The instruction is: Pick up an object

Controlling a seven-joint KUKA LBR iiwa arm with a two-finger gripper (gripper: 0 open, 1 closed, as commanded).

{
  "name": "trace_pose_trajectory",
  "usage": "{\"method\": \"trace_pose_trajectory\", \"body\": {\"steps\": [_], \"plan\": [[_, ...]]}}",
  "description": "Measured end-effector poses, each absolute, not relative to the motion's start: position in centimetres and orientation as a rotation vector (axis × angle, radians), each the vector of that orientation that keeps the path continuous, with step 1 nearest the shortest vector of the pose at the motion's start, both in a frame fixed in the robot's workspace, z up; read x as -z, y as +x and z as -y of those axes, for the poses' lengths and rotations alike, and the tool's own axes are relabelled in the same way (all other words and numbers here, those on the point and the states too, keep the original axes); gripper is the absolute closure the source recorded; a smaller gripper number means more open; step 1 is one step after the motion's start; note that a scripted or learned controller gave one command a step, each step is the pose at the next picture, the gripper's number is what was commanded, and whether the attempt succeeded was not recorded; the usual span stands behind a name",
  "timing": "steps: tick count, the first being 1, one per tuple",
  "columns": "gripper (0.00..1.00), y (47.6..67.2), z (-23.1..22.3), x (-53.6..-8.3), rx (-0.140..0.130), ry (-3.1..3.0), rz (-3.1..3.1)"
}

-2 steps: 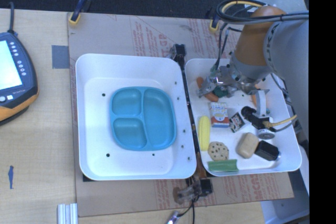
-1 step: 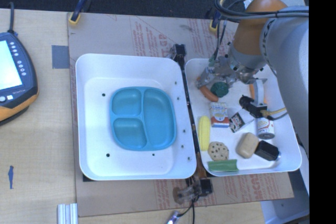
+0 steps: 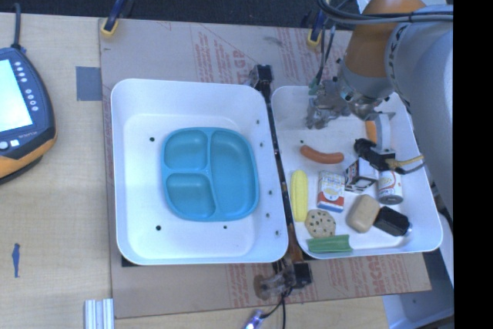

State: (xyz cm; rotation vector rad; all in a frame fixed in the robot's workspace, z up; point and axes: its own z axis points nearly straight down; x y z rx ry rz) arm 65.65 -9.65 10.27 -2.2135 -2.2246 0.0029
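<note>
My gripper (image 3: 322,116) hangs over the far left corner of the right bin (image 3: 428,236), with bare white bin floor under it. A red-brown sausage (image 3: 322,156) lies just in front of it, apart from it. Further toward the near side are a yellow corn cob (image 3: 299,195), a small red and white carton (image 3: 331,192), a cookie (image 3: 320,223), a green piece (image 3: 330,244), a tan lump (image 3: 363,213), a black block (image 3: 391,221) and a small can (image 3: 390,187). An orange piece (image 3: 372,129) sits partly under the arm.
The left bin (image 3: 123,166) holds a blue divided plate (image 3: 209,172). A teach pendant (image 3: 19,112) lies on the bench at far left. Clamps (image 3: 113,16) (image 3: 314,31) stand at the back edge. The arm's grey body covers the right bin's far right side.
</note>
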Motion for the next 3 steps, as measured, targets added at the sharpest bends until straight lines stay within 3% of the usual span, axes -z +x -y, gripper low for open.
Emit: {"method": "trace_pose_trajectory", "body": {"steps": [1, 2, 3], "plan": [[0.0, 65.6, 9.7, -10.3, -0.003, -2.213, 2.225], [0.0, 60.4, 9.5, -9.1, -0.008, -2.213, 2.225], [1.0, 60.4, 9.6, -10.2, -0.012, -2.209, 2.228]]}}
